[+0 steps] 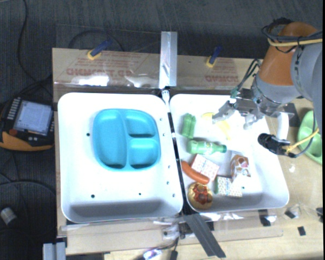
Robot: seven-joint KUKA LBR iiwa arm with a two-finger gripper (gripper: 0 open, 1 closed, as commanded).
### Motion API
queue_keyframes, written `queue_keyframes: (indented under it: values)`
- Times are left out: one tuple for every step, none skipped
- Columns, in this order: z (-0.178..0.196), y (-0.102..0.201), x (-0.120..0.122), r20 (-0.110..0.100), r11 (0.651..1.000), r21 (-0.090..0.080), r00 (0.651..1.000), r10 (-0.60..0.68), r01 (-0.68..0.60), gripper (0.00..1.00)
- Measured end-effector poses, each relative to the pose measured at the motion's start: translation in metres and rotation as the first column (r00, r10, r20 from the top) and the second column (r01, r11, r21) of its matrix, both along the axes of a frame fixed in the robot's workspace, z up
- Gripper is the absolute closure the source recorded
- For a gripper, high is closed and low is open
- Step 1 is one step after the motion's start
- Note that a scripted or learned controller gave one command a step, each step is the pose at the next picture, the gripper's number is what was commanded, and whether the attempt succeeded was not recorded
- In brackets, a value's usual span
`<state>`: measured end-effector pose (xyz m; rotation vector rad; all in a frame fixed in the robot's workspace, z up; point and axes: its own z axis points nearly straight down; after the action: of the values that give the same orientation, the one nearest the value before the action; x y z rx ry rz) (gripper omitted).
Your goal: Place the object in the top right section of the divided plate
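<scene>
The divided plate (125, 138) is a light blue, rounded-rectangular dish with three sections: one long section down its left side and two smaller ones stacked on its right. It lies flat in the left bin (76, 194), roughly central and slightly toward the far wall, with its long axis running from the near side of the table (298, 196) to the far side. The plate's top right section sits nearest the wall shared by the two bins. The right bin (271, 191) holds the loose objects. A green bottle (207, 146) lies on its side with its long axis running left to right, and a second green piece (188, 124) stands just above it, close to the shared wall. A small yellow item (221, 124) lies near the far wall, just below the hand. A red and white box (205, 167), a sausage (194, 173), a brown and white packet (239, 167), a small green and white carton (223, 186) and a bowl of red food (201, 195) are grouped in the near half of that bin. The arm (292, 53) enters from the right and bends down over the far part of the right bin. The hand (237, 111) hangs above the yellow item with its two fingers spread apart, and nothing sits between them.
</scene>
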<state>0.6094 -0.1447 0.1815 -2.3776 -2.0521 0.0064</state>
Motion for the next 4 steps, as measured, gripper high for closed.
queue_keyframes:
  values:
    - [-0.032, -0.049, 0.029, 0.000, 0.998, -0.001, 0.998, 0.059, -0.059, 0.00]
    - [0.018, -0.068, 0.059, 0.003, 0.999, 0.000, 0.999, 0.053, -0.053, 0.00]
    - [0.060, -0.075, 0.059, 0.001, 0.964, -0.002, 0.964, 0.265, -0.265, 0.00]
    - [0.100, -0.078, 0.059, 0.002, 0.982, 0.000, 0.982, 0.189, -0.189, 0.00]
